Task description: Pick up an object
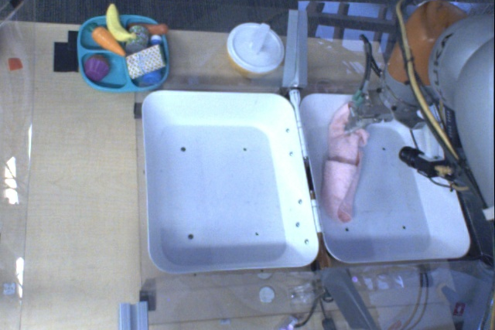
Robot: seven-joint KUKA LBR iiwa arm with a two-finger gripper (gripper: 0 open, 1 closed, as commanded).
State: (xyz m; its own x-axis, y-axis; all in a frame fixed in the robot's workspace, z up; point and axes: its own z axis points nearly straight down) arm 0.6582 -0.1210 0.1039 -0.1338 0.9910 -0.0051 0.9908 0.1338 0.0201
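Observation:
A long pink cloth (340,170) lies in the right white bin (418,239), along its left side, running from the bin's back toward its front. My gripper (358,118) reaches in from the right and sits at the cloth's upper end, shut on a bunched fold of it. That end is raised a little, and the cloth casts a long grey shadow on the bin floor to its right. The lower end rests on the bin floor.
The left white bin (224,243) stands beside the right one, with a metal divider (295,50) behind their shared edge. A blue tray (87,76) of toy food and a white lidded cup (255,48) sit on the bench behind. Cables (429,162) hang over the right bin.

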